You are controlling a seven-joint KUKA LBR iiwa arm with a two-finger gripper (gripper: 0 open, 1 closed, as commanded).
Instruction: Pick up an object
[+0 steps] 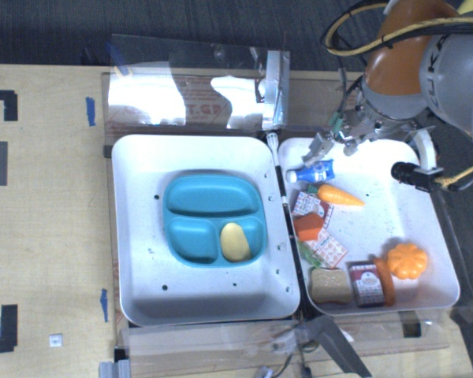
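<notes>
My gripper [335, 142] hangs over the back left part of the right bin [426, 211], open, with nothing between its fingers. Just below it lies a small blue-and-white bottle [314, 172], and an orange carrot [340, 196] lies beside that. Further forward are several red-and-white packets [309, 205], an orange block [308, 227], a small orange pumpkin [407, 260], a dark red box [366, 283] and a tan slab [329, 284].
The left bin [134, 211] holds a blue divided tray [209, 199] with a yellow oval object [235, 242] in its lower right compartment. A clear plastic sheet [189, 93] stands behind the left bin. The arm's grey and orange body [414, 46] looms at the upper right.
</notes>
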